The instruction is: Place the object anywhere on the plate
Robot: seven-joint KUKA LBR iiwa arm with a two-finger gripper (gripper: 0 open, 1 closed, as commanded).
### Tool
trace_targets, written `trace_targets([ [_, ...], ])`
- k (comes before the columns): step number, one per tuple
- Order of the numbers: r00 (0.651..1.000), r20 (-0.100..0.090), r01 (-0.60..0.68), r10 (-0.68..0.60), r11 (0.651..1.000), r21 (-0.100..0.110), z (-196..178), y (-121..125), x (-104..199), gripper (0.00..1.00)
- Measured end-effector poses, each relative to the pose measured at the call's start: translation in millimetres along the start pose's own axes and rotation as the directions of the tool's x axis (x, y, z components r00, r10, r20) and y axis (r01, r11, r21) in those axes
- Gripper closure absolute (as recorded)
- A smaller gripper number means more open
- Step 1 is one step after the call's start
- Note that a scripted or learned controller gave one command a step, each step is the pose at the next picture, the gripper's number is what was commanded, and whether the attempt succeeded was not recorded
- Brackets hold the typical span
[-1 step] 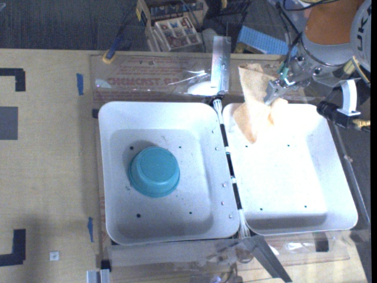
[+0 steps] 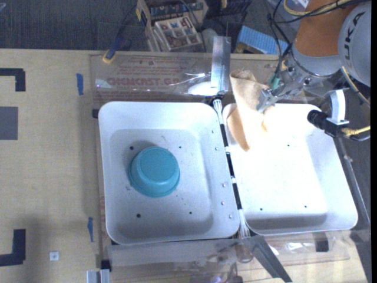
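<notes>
Two white bins [image 2: 112,122], blue plate [image 2: 154,171] in the left, tool [image 2: 266,101] pinching a tan cloth [image 2: 244,108] over the right.

We note two white bins of smooth plastic: the left bin [image 2: 118,122] reads matt and lightly speckled with dark flecks, the right bin [image 2: 306,175] glares bright under the light. The teal plate [image 2: 154,170] looks like smooth, satin plastic. A tan cloth [image 2: 244,108] hangs limp and creased, soft and matt, at the metal hand [image 2: 268,99]. The table [image 2: 47,175] shows pale wood-grain, matt. A clear glossy plastic sheet [image 2: 153,80] lies crinkled behind the bins. The arm's orange band [image 2: 324,16] is glossy.
</notes>
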State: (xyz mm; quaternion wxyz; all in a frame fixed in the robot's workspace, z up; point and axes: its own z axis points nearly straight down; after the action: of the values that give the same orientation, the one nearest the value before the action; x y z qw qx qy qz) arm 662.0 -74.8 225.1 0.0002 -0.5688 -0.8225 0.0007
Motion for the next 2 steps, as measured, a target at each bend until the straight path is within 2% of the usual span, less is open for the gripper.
trace_targets([
  [1,0.921,0.000,0.390,-0.390,0.921,-0.002,4,0,43,1.00],
  [2,0.697,0.002,0.717,-0.717,0.697,-0.003,-8,5,90,1.00],
])
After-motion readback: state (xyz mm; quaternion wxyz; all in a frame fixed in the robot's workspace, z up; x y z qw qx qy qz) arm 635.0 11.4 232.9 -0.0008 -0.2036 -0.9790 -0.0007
